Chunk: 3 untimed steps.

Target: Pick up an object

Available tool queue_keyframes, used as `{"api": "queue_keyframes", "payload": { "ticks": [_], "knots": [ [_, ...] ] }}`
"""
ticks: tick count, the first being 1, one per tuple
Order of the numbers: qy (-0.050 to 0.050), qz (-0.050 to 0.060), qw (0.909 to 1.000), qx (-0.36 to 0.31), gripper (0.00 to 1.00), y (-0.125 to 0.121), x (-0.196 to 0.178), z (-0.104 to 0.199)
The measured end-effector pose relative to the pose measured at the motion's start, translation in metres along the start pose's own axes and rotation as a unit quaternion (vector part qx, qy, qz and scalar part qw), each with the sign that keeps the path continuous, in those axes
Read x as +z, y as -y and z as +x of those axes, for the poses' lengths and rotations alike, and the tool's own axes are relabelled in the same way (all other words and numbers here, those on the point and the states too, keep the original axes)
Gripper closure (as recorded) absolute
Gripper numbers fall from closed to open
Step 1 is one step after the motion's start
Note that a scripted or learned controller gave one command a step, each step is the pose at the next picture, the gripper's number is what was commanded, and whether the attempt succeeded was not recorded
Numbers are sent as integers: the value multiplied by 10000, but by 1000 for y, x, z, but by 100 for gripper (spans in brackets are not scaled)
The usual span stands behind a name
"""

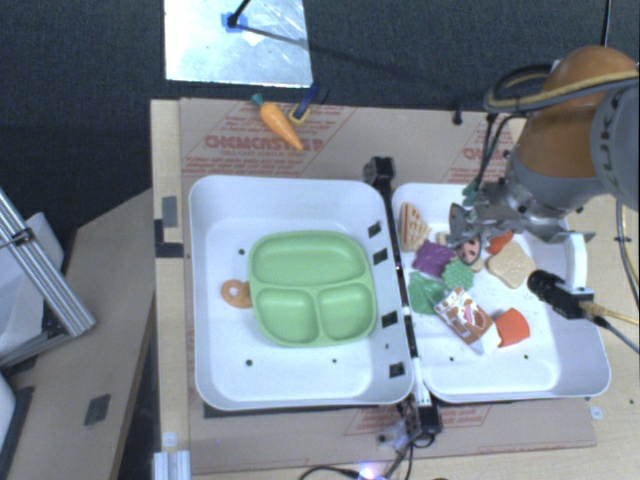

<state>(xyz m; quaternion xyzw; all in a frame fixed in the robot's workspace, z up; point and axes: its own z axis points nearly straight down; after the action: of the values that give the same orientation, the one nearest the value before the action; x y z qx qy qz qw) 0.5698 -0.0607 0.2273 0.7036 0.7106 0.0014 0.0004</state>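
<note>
The grey arm with its orange band reaches in from the right and sets its two-finger gripper [468, 226] low over the upper middle of the right shallow white bin [575, 368]. I cannot tell how the tool stands, for its tip is a dark tangle against the toys beneath it. Those toys crowd the left half of that bin: a tan ridged wedge like a waffle slice [413, 226] lies at the upper left, its long axis running up and down the view with the narrow end toward the bottom; a crinkled purple piece [433, 258] sits just beside it, right under the gripper; a small green round piece [467, 251] touches the purple one on its right. A tan toast-shaped slice [510, 265] lies just right of the gripper, tilted, its long axis slanting from upper right to lower left. Below are a green leafy piece [424, 291], a printed rectangular packet [462, 315] slanting toward the lower right, and an orange wedge [512, 327] near it. The left white bin [215, 368] holds a green three-compartment plate [312, 288] with a small tan ring [236, 294] touching its left edge. An orange toy carrot [280, 125] lies on the cardboard beyond the bins, pointing lower right.
</note>
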Motion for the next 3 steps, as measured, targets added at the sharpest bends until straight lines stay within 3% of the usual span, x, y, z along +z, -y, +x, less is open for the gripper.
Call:
{"api": "queue_keyframes", "payload": {
  "ticks": [1, 3],
  "knots": [
    [3, 8, 10000, 8, 100, -10, 12, 52],
    [7, 13, 10000, 18, 100, -6, -2, 84]
  ]
}}
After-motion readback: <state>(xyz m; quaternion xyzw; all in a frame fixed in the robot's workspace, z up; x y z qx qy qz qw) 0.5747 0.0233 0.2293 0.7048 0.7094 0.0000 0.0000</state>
